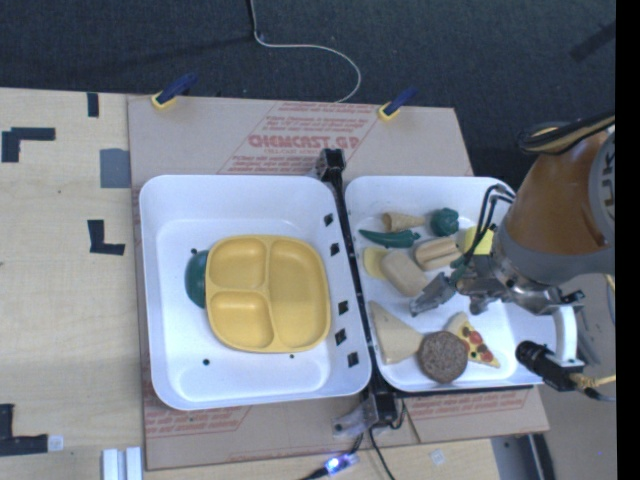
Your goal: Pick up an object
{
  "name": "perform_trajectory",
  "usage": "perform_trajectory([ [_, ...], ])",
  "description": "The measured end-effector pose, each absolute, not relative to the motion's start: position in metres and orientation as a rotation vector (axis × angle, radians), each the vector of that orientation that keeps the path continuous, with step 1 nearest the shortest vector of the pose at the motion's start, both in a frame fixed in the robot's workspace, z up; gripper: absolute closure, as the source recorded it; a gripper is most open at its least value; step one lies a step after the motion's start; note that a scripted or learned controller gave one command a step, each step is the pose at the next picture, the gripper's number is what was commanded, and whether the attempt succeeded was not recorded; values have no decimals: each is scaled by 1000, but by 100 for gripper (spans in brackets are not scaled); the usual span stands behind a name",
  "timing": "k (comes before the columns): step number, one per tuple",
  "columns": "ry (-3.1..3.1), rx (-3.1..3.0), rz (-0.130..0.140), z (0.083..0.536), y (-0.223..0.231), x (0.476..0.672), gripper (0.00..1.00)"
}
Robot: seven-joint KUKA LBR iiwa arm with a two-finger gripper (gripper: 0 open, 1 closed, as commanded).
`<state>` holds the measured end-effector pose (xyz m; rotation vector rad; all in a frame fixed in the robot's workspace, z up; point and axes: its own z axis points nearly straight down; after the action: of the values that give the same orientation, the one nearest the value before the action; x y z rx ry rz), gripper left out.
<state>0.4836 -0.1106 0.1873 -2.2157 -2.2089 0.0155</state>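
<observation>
Cardboard printed with red lettering covers the bench under two white bins, with dark carpet beyond it and a white cable trailing across the top edge. Inside the left bin sits a yellow divided plate, its left edge overlapping a dark green object. Over in the right bin lie toy foods: a green pepper, pale bread pieces, a brown round patty near the front edge, and a pizza slice just beside it. Above the bin's middle the gripper hangs low, its dark fingers spread apart with nothing between them, the tips close to the bread.
</observation>
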Motion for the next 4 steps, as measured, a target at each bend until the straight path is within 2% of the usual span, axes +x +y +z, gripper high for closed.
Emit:
perform_trajectory([
  [1, -2221, -2219, 3, 193, -110, 487, 0],
  [2, -2218, -2218, 5, 151, -112, 485, 0],
  [3, -2219, -2220, 2, 89, -112, 489, 0],
  [4, -2221, -2220, -2, 87, -112, 490, 0],
])
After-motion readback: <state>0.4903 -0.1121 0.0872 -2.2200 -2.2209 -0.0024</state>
